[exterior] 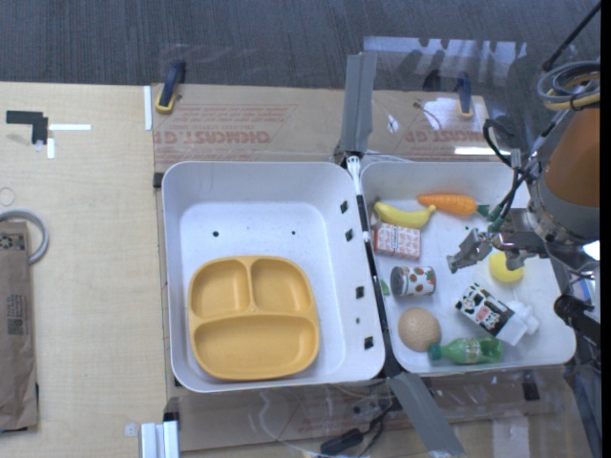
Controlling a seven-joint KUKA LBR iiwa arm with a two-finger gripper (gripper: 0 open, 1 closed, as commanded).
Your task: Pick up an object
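The gripper (474, 252) hangs over the right bin (563, 346), reaching in from the right, with its dark fingers pointing left; whether it is wide or narrow cannot be told from this angle, and nothing can be seen between its tips. Just to its right and a little lower lies a yellow lemon (506, 268), partly hidden under the wrist, so it sits beside the gripper rather than in it. Below the gripper, near the bin's lower right, lies a black-and-white milk carton (487, 312) on its side. Above the gripper, an orange carrot (449, 203) lies along the far edge, with a yellow banana (403, 215) to its left. A red-and-white box (397, 241) sits under the banana, a small can (412, 281) below that, then a tan ball (418, 328) and a green bottle (465, 351) lying flat along the near edge. The left bin (181, 246) holds 1 yellow tray (254, 317) with 3 compartments, well apart from the gripper.
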